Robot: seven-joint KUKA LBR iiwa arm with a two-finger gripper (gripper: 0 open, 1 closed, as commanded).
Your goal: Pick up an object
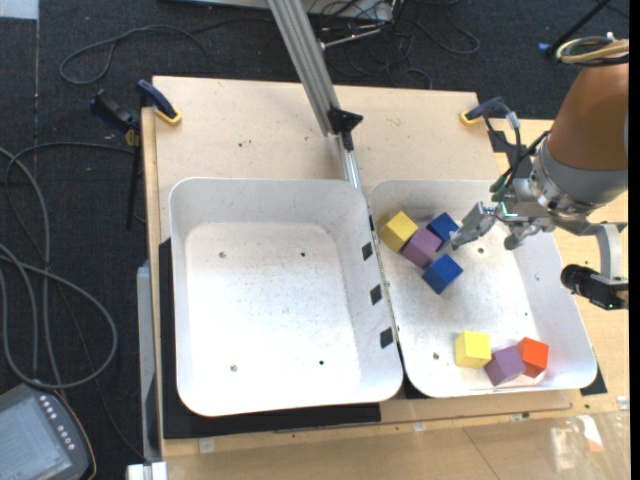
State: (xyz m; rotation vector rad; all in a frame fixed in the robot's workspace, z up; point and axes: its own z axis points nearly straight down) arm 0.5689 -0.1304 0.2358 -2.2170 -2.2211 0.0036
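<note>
The right bin (545,298) holds several small blocks. Near its far left corner a yellow block (398,230), a purple block (421,247) and a blue block (441,228) sit clustered, with a second blue block (442,272) just in front of them. Close to the front rim lie another yellow block (472,348), a purple block (504,364) and an orange block (534,354). My gripper (472,226) reaches in from the right, low over the bin, its tip right beside the far blue block. I see nothing held in it.
The left bin (270,298) stands beside the right one. A slanted metal pole (305,53) comes down to the divide between the bins. Clamps sit at the bench's far corners (160,103).
</note>
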